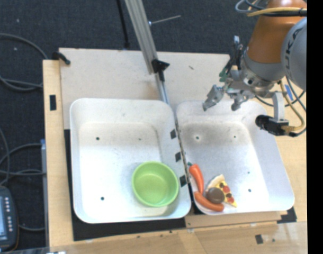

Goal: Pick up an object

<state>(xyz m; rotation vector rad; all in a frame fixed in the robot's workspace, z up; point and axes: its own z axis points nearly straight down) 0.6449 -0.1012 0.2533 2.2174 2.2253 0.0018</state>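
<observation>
The grey arm with the orange band (271, 33) is seen reaching in from the right, its two-finger gripper (224, 100) held above the far rim of the right shallow white bin (267, 157), fingers spread apart with nothing between them. The task objects are bunched at that bin's near left corner: an orange plastic carrot (197, 177), a red sausage-shaped toy (208, 202), a yellow pizza-slice toy (218, 182) and a small brown round piece (215, 195), touching one another. A round green plastic bowl (155, 183) is set by the near right edge of the left shallow white bin (103, 142); much bare floor is left in both bins.
</observation>
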